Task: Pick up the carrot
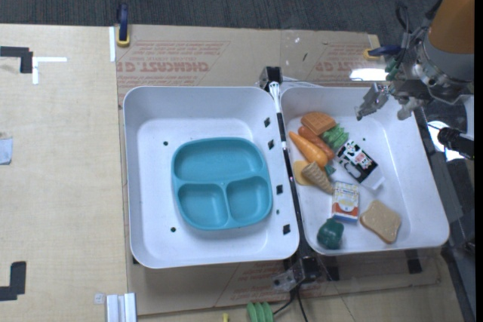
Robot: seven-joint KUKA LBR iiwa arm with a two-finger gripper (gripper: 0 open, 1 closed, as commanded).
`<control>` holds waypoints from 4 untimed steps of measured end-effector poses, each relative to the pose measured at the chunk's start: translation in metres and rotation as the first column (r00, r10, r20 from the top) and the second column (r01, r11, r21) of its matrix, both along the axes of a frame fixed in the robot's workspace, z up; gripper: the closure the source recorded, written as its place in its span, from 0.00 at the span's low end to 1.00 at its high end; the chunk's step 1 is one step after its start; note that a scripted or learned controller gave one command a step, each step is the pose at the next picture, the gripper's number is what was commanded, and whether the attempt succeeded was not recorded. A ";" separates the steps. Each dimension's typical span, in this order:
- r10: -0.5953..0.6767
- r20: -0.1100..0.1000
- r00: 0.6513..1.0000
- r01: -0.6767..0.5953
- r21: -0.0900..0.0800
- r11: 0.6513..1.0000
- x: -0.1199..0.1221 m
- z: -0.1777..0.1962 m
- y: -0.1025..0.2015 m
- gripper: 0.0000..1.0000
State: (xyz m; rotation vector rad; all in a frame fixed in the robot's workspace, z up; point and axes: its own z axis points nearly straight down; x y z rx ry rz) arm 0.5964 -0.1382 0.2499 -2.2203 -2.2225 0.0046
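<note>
Gripper [386, 102] seen at about 2 o'clock in the view, hanging over the upper right corner of the right bin [423, 185]. Two dark fingers [367, 103] are spread apart, nothing between them. Arm [456, 11], grey with an orange band, enters from 3 o'clock.

Carrot [310, 148] is found in the right bin's upper left part, lying aslant, well apart from the gripper toward 8 o'clock. It is crowded: an orange ridged piece [318, 121] touches it at 12 o'clock, a green item [336, 138] sits just beside it at 2 o'clock, and a tan cone [315, 176] presses against it at 6 o'clock. The bin wall runs close along its 9 o'clock side.

Further items are noted in the same bin: a black-and-white carton [356, 161] at 3 o'clock of the carrot, a small box [346, 202] below that, a bread slice [380, 222] toward 5 o'clock, a dark green lump [330, 234] near the lower rim.

Left bin [151, 124] holds a blue divided tray [222, 183].
</note>
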 end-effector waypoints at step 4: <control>-0.094 0.032 0.995 0.095 -0.002 0.996 -0.029 -0.135 0.040 0.00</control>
